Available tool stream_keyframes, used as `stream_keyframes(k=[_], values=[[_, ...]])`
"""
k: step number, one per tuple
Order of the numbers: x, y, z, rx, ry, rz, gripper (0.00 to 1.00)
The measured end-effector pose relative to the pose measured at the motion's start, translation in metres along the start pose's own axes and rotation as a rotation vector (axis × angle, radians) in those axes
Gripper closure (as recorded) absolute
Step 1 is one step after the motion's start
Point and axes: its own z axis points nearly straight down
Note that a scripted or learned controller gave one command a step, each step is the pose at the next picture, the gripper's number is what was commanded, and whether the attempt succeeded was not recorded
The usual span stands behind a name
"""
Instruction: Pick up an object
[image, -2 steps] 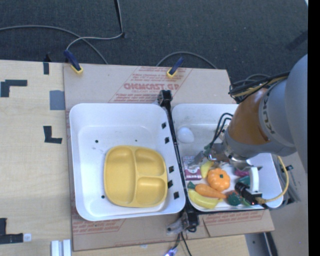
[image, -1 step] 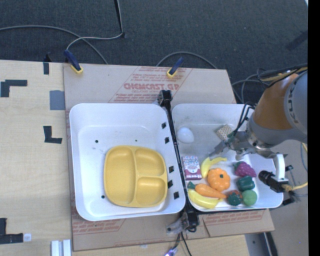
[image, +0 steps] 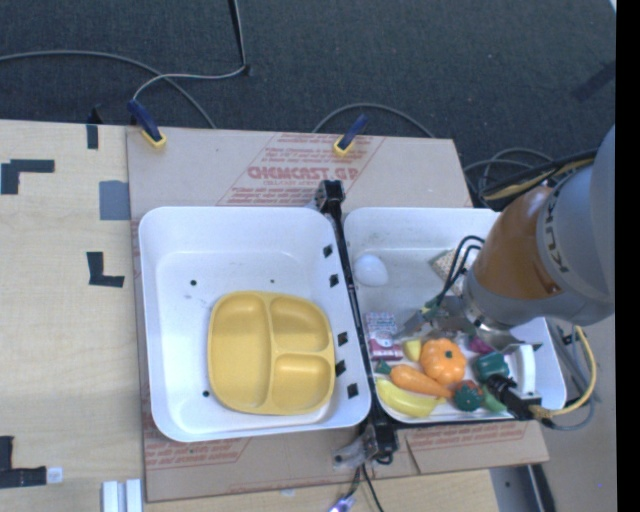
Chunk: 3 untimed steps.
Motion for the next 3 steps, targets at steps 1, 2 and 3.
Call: stream_keyframes(k=[1, 2, 3], values=[[-0.065, -0.012, -0.049, 0.013, 0.009, -0.004, 0.00], [0.000, -0.033, 0.000, 0.003, -0.002, 0.001, 0.00], [0.024, 0.046, 0.002, 0.005, 0.007, -0.006, 0.00]])
